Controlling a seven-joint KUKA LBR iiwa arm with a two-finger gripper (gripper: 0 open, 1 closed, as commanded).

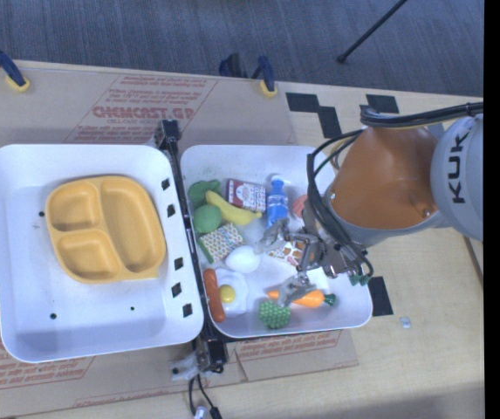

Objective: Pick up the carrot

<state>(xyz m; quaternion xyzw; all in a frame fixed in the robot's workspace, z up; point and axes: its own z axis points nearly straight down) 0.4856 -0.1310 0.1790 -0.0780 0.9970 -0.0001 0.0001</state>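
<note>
Two shallow white bins sit side by side: the left bin carries one yellow divided tray with three compartments, and the right bin holds a crowded heap of toy food. Counted there: one carrot at the lower right of the bin, orange with a green tip, lying roughly level; one green bumpy piece just left of it; one white egg; one fried egg; one red sausage along the bin's left wall; one banana; one green round fruit; one checkered packet; one red carton; one blue bottle. The single grey and orange arm enters from the right and covers the bin's upper right corner. Its gripper hangs low over the carrot's left end, metal fingers spread a little apart; whether they touch the carrot is hard to make out. A small printed box beneath the wrist is partly hidden.
</note>
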